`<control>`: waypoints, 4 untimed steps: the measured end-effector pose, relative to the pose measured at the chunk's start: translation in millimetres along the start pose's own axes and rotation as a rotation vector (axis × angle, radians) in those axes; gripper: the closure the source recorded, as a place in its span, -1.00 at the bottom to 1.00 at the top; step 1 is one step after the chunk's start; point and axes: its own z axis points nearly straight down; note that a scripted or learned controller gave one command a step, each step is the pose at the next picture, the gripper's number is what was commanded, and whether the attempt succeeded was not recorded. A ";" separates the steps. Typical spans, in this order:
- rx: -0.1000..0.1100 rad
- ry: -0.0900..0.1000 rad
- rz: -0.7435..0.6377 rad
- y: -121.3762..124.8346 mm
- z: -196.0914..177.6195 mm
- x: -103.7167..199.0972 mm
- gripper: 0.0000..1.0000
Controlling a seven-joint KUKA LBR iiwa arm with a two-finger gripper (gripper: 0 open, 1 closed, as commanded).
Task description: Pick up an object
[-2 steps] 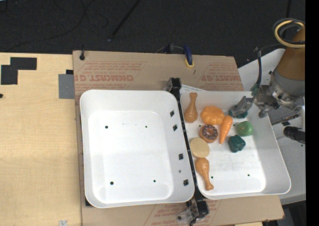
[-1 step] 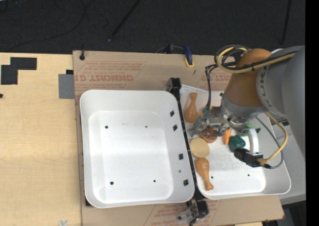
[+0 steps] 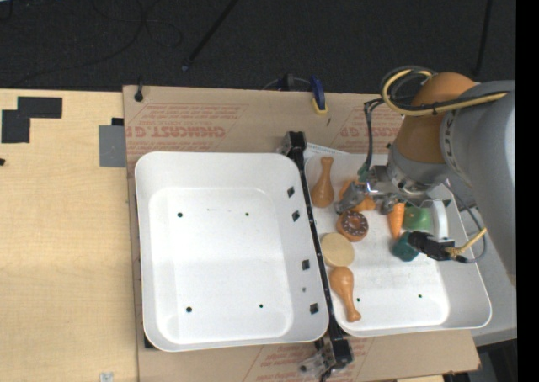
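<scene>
My gripper (image 3: 364, 195) is low in the right bin (image 3: 421, 309), at its far side, with the grey arm and orange band (image 3: 438, 90) above it. It hangs just above a brown ring-shaped donut (image 3: 353, 225), and something orange sits right against it. A wooden pin (image 3: 322, 183) stands to its left. An orange carrot-like piece (image 3: 396, 220), a green object (image 3: 417, 217) and a teal object (image 3: 406, 248) lie to its right. Nearer the front are a tan disc (image 3: 338, 249) and a second wooden pin (image 3: 345, 289).
The left bin (image 3: 160, 204) sits beside the right one, with a black divider rail (image 3: 307, 229) between them. Both rest on a cardboard sheet (image 3: 219, 119). A cable (image 3: 459, 247) loops off the wrist over the right bin's far right side.
</scene>
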 end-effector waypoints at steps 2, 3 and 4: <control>-0.009 0.003 -0.009 14.8 -108.4 70.9 1.00; 0.011 0.004 -0.006 -76.6 -100.8 144.6 1.00; -0.003 0.001 -0.003 -42.7 -154.9 156.0 1.00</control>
